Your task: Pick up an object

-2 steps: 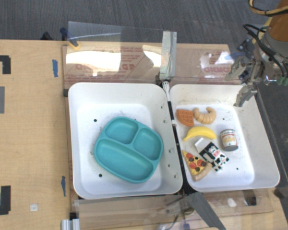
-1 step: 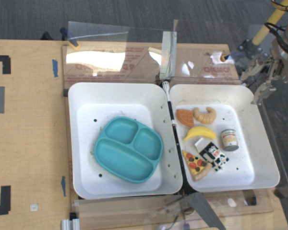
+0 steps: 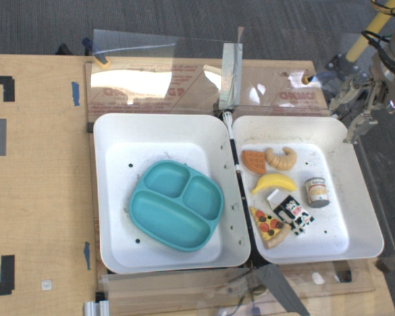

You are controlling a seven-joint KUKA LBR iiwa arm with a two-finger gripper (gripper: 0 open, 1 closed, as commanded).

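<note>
Jaw state cannot be determined; the gripper point(image 3: 363, 114) hangs over the right bin's point(image 3: 365, 239) far right corner. Inside that bin lie a croissant point(image 3: 280, 157), banana point(image 3: 274, 182), can point(image 3: 316, 191) and pizza slice point(image 3: 268, 225). The left bin point(image 3: 112, 239) holds a teal plate point(image 3: 176, 205).

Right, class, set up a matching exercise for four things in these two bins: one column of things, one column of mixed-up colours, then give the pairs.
Things:
1. divided plate
2. toy banana
3. toy croissant
4. small can

Colours:
A. yellow
B. silver with a pale label
C. teal
D. tan

Pairs: 1-C, 2-A, 3-D, 4-B
</note>
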